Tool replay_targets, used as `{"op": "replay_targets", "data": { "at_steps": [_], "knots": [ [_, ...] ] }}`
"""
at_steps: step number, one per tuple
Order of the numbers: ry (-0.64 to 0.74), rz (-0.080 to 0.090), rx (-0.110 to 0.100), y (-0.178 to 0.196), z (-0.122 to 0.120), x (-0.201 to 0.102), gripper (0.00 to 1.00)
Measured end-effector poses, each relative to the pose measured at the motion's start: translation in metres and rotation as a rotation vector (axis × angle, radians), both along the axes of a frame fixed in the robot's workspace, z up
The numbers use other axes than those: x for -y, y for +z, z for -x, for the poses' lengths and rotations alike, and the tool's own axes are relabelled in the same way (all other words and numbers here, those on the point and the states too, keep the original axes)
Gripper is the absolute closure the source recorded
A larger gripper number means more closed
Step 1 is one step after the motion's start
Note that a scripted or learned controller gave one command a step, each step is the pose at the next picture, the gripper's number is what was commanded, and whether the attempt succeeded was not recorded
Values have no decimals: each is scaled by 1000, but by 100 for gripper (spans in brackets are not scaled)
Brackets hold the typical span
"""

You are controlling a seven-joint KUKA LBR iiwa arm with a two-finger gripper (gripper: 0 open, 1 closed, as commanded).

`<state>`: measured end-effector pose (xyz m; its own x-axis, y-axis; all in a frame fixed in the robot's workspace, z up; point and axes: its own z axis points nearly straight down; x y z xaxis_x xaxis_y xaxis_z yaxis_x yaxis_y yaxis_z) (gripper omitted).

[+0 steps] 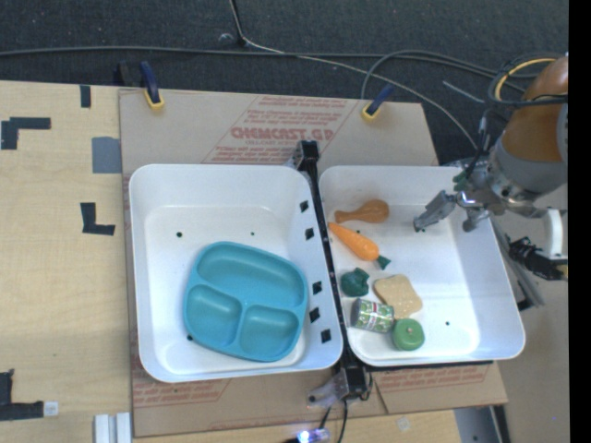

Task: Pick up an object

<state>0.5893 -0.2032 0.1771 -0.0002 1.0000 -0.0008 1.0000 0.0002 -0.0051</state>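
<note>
The gripper [450,212] hangs wide open, holding nothing, right of the drumstick [364,213]. Toys sit packed below the drumstick, so it may bump one and miss.

A light wooden bench [55,275] carries a brown cardboard sheet [277,127], clamped at its far edge. Beyond the cardboard lies dark carpet [369,7], crossed by black cables [231,12].
</note>
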Motion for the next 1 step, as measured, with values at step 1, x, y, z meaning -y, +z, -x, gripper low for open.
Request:
{"op": "replay_targets", "data": {
  "at_steps": [1],
  "knots": [
    [1,0,0,-46,7,-5,0]
  ]
}}
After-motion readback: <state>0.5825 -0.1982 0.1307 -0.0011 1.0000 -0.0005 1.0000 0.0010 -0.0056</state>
